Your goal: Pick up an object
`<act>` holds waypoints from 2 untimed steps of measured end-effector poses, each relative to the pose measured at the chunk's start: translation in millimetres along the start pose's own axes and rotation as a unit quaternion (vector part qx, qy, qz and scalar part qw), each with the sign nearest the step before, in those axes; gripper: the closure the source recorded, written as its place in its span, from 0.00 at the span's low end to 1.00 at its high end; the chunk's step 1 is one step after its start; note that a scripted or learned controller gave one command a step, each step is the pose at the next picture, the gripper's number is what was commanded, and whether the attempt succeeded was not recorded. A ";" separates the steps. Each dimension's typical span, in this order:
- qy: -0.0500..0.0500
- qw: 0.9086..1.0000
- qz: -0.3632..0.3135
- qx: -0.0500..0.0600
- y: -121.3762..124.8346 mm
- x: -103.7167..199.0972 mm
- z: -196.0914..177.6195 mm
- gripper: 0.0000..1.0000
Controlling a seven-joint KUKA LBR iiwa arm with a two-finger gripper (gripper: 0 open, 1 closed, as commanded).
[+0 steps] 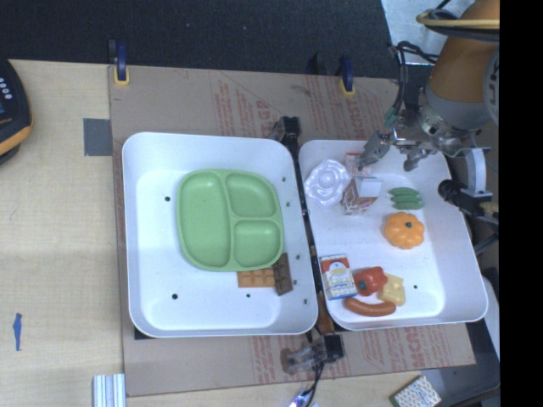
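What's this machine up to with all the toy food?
A robot arm reaches in over the right bin, its gripper open above the far end, holding nothing yet. Below it lie a clear wrapper, a small packet, a green pod and an orange pumpkin. The left bin holds a green divided plate.

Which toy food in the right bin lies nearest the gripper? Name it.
The green pea pod, just below the gripper; the orange pumpkin, red pepper and sausage lie farther down.

Arm (462, 66) cut off at the right and top edges. Brown block (265, 276) partly tucked under the green plate (229, 219). Small box (416, 392) clipped at the near edge.
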State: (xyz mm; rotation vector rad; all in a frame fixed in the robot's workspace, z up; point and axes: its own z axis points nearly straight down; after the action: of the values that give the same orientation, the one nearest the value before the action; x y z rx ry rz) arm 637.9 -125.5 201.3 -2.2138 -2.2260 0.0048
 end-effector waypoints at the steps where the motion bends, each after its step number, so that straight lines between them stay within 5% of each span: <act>1: 0.001 1.000 0.001 0.004 -19.9 15.8 74.8 0.00; 2: 0.000 1.000 -0.001 0.000 4.8 32.1 110.8 0.00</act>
State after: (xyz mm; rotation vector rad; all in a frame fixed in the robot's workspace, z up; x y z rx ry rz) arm 642.2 -93.4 90.4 -2.2119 -2.2294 0.0052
